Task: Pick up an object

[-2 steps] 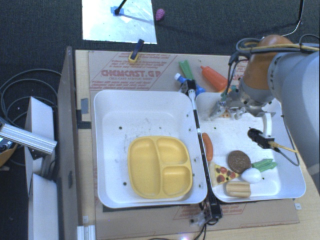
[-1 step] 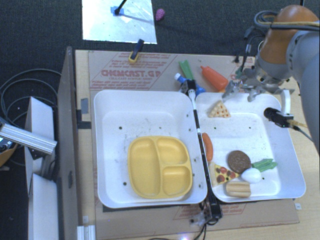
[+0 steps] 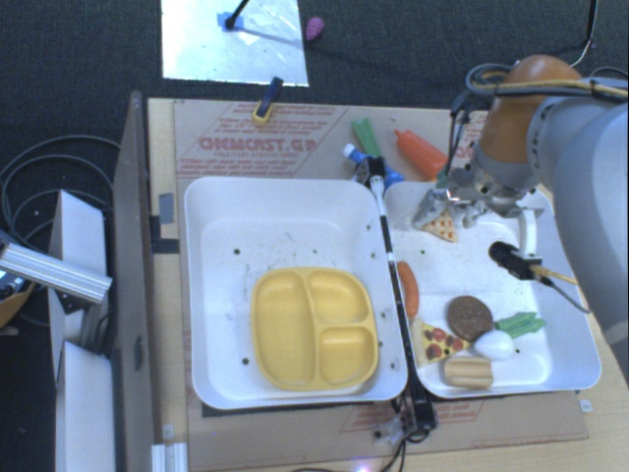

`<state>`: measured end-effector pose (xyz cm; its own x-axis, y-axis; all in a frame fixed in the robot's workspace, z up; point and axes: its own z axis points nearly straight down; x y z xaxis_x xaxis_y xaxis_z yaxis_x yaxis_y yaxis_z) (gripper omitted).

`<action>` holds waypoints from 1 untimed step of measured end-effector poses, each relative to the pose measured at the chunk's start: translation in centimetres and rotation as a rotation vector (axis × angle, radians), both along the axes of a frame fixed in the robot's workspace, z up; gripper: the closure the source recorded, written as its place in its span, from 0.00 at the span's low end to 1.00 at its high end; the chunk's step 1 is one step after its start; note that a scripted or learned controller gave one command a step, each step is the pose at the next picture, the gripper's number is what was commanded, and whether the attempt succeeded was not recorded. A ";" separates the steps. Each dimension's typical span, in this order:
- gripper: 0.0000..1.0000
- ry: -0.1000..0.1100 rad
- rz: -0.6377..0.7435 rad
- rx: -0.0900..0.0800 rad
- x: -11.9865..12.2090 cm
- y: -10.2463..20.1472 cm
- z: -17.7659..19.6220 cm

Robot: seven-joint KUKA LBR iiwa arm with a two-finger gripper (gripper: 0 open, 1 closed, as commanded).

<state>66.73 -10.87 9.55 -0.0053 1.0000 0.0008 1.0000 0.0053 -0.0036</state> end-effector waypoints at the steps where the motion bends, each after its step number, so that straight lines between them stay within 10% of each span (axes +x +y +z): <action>1: 1.00 -0.007 0.003 -0.002 0.3 -0.1 1.8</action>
<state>67.02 -10.97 11.32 -0.0079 1.0000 -0.0011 1.0000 0.0079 0.0035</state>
